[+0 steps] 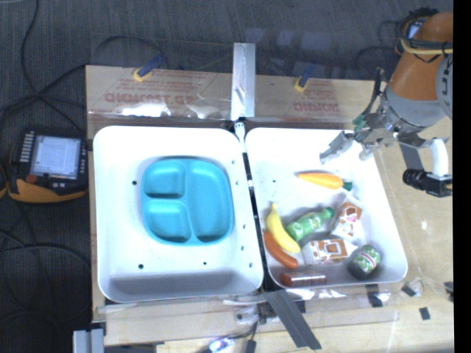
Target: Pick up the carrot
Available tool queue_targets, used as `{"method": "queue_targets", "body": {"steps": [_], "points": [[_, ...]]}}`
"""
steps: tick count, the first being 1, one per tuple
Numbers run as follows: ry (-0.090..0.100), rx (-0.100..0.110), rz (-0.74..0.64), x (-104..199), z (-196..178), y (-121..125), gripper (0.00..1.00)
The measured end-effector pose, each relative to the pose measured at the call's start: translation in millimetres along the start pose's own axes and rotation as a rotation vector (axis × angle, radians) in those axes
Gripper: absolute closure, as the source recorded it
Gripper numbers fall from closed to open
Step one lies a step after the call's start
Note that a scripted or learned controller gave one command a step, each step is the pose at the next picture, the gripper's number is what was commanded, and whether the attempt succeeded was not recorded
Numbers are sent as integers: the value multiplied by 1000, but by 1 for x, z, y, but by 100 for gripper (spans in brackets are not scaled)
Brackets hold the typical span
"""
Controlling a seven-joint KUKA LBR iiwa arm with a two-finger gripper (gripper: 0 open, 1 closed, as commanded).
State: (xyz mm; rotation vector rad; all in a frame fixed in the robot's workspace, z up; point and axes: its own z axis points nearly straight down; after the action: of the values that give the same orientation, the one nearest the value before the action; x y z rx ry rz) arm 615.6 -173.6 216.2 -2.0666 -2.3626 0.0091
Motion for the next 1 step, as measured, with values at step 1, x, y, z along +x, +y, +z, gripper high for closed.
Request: {"method": "queue_targets", "body": {"steps": [1], "points": [[3, -3, -214, -16, 125, -6, 0]]}}
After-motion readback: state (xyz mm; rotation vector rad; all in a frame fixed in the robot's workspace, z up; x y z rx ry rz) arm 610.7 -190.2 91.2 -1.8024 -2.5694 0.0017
